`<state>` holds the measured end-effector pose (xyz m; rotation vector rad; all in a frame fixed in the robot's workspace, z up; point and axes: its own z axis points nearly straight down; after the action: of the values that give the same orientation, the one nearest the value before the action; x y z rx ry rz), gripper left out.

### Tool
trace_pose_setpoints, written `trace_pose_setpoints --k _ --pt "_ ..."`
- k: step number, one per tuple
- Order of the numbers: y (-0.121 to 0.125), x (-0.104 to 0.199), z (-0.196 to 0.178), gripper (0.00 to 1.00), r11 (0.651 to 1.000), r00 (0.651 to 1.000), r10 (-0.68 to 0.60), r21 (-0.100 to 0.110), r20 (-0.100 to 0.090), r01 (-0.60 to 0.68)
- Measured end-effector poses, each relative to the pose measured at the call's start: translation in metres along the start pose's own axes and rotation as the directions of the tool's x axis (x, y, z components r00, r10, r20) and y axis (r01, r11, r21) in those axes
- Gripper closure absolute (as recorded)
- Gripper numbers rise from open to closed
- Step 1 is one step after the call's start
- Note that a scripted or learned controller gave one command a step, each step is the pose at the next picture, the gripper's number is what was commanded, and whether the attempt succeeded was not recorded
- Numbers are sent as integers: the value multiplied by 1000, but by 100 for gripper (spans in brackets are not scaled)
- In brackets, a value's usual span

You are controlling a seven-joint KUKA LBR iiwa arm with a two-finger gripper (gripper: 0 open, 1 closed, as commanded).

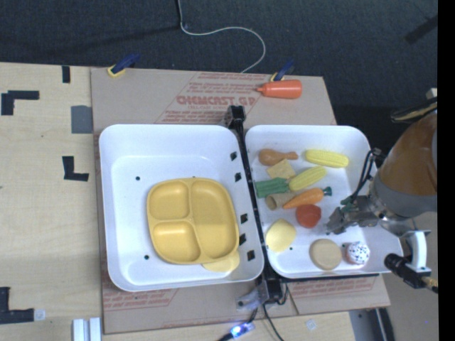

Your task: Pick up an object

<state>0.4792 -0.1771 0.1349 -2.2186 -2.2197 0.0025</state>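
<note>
Toy food crowded into the right bin (359, 142), gripper (343, 217) poised low over its right half, just beside a red tomato (308, 216). Finger spread impossible to judge from this slant; nothing seen between them.

Nearest candidates: tomato near the bin's middle, touching the tip of an orange carrot (302, 199); a round tan piece (326, 254) and a small white speckled ball (356, 253) along the front edge. Probably hollow plastic, so light, stiff and smooth, likely to squirt out of a pinch unless taken across the widest part. Carrot best gripped across its thin axis, mid-length.

Toward the back edge: two corn cobs (326, 158), a drumstick (276, 155), a green vegetable (272, 187) by the left wall, a yellow lemon-like piece (281, 236) at the front left corner. Tight packing around tomato and carrot, little room for fingers to slip down without nudging neighbours.

Left bin (121, 144): yellow divided plate (192, 219) only. Another orange carrot toy (281, 89) outside, on the cardboard beyond the back edge.
</note>
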Motion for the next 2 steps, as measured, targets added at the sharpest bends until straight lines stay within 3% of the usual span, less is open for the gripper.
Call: trace_pose_setpoints --k 2 --pt "-7 -3 -89 100 1000 1000 -2 -1 1 2"
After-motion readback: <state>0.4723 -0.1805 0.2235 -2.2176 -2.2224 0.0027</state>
